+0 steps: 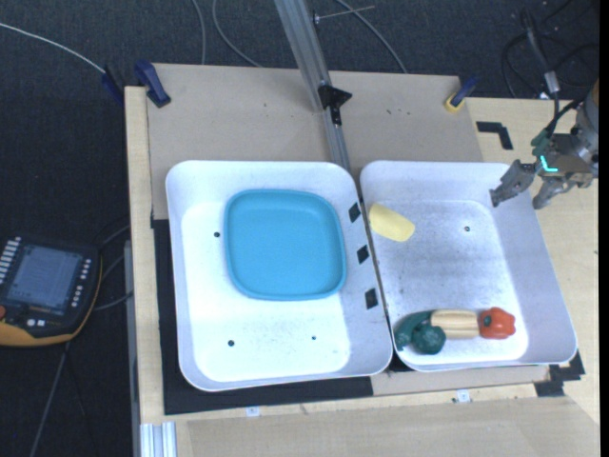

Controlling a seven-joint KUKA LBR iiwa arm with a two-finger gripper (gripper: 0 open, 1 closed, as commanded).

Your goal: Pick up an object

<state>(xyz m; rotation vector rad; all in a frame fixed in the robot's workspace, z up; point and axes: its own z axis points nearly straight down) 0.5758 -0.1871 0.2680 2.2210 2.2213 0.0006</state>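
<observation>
End effector (529,187) open, grasping nothing, over R bin (533,246) upper-right rim. Yellow piece (391,223) near L wall; green (422,335), tan (455,323), red (496,323) items along front edge.

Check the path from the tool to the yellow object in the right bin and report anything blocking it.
Nothing visible blocks it. The tool hangs open over the right bin's far right rim, and bare bin floor lies between it and the yellow object by the left wall.

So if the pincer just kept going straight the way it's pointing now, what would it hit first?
The pincer is open, fingers aimed down and left over the right bin's upper right rim. It would probably meet that bin's bare floor first, well short of the yellow object, though depth is hard to judge.
</observation>
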